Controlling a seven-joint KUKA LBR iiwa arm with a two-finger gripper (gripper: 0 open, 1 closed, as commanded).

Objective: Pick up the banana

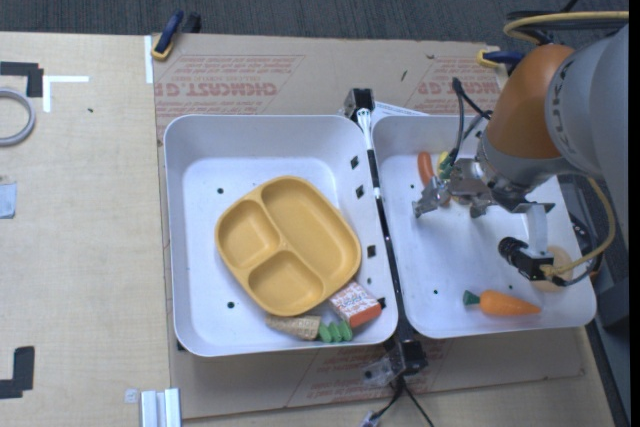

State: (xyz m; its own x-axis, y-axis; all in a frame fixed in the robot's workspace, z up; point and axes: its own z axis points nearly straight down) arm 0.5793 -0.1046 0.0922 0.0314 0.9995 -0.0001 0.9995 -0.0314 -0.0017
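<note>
My gripper (448,200) hangs low over the upper left part of the right bin (440,300), with the grey arm and its orange band coming in from the right. A short red-orange piece (425,165) lies just behind the gripper, near the bin's back wall. A small yellow-green bit (447,158) peeks out beside the wrist; it is too small to tell what it is. The arm covers the bin floor beneath it.
A carrot (505,304) lies at the front right of the right bin. The left bin (190,215) bears a yellow divided plate (288,243); in front of it lie a beige piece (293,326), a green piece (337,332) and a red-and-white carton (355,304).
</note>
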